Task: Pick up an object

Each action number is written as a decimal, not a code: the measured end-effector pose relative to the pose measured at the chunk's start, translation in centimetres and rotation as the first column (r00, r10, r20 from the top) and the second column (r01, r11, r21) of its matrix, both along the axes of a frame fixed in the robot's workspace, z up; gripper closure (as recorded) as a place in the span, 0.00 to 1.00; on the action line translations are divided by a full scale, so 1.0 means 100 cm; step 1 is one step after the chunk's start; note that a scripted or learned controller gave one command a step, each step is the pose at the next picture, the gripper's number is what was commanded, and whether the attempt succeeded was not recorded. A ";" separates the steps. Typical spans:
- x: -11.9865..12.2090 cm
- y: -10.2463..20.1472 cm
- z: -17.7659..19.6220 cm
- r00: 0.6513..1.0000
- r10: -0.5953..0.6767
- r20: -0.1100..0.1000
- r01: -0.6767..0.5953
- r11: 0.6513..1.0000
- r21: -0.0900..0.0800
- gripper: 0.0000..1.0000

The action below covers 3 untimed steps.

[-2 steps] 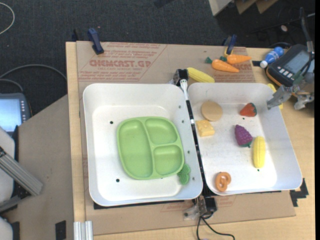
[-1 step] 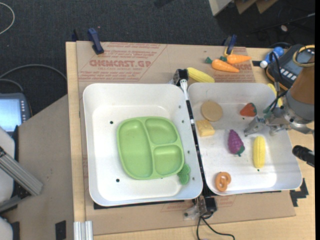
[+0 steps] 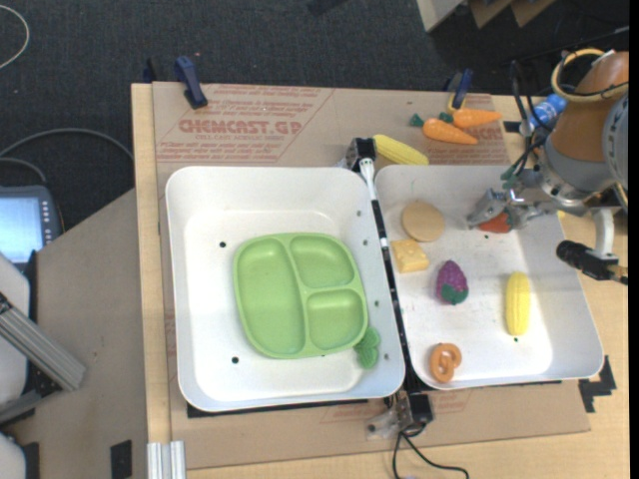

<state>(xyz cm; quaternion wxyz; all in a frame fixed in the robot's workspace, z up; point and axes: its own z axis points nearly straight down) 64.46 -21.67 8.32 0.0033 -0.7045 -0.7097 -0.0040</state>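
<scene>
Brown cardboard covers the surface under two white bins. Gripper (image 3: 496, 211) hangs over a small red toy (image 3: 495, 224), probably light, slick plastic; finger state unclear.

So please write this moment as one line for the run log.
arm: over right white bin | gripper: low beside small red object | grasp: unconfirmed | green divided plate: left bin

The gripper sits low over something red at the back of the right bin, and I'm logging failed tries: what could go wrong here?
1. The gripper covers most of the red object, so a grasp might catch only its edge and slip.
2. The round tan piece lies close by; a sideways move could nudge it.
</scene>
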 end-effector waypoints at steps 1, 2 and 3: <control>-0.002 -0.006 0.014 1.000 -0.004 0.003 0.004 1.000 -0.012 1.00; 0.006 0.094 0.003 1.000 0.001 0.001 -0.001 1.000 -0.007 1.00; -0.010 0.136 0.110 1.000 -0.002 0.011 0.002 1.000 -0.010 1.00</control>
